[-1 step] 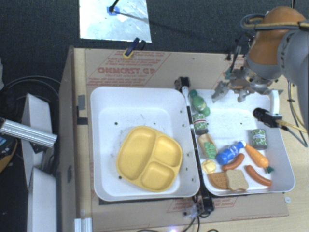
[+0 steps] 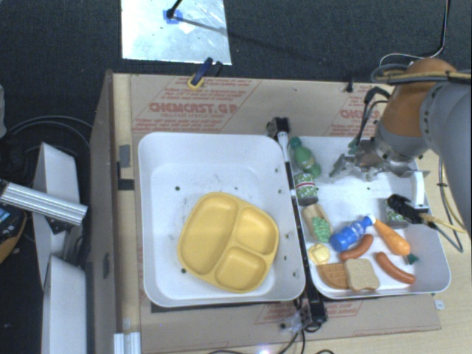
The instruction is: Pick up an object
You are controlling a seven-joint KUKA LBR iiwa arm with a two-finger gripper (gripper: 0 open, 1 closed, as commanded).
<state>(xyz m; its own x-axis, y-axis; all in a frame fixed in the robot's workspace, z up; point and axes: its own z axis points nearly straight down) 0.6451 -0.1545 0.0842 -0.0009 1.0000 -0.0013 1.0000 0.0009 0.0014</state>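
Here the arm (image 2: 435, 109) bends low over the right bin (image 2: 435, 271), its gripper (image 2: 358, 164) spread and holding nothing.

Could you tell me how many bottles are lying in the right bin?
2. The green bottle lies along the right bin's left wall, and the blue bottle lies lower, mid-bin, between the sausages and the left wall. Others could be hidden under the arm.

Robotics lab; cardboard-lined bench (image 2: 221, 102), loose cables (image 2: 29, 135), toy-food bins (image 2: 435, 271)
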